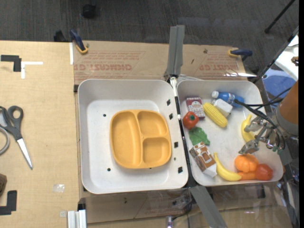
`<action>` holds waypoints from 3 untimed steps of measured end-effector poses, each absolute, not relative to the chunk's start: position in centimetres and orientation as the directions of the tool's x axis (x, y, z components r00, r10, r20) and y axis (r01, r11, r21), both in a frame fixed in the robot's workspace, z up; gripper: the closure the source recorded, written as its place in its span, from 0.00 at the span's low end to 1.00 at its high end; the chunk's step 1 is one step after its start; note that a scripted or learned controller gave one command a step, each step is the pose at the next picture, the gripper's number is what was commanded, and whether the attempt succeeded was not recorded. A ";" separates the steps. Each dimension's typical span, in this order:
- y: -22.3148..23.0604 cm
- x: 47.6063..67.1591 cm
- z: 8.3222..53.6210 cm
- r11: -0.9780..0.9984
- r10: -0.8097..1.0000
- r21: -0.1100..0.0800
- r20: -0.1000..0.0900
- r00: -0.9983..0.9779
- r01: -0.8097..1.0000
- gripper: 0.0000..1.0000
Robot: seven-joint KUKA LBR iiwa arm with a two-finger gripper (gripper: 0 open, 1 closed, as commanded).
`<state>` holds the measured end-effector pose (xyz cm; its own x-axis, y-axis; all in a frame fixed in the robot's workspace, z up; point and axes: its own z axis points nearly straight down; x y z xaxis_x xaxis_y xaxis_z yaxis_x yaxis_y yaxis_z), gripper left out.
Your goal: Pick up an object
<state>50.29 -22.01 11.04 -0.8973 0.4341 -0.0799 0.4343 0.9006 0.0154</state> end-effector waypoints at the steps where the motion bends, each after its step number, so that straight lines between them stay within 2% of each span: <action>1: -22.0 50.2 11.0 0.864 0.504 0.021 -0.074 -0.861 0.504 0.00; 3: -21.8 50.1 10.9 0.829 0.559 0.026 -0.065 -0.827 0.559 0.00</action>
<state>50.07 -21.79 10.93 -0.8266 0.5590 -0.0652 0.5586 0.8291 0.0263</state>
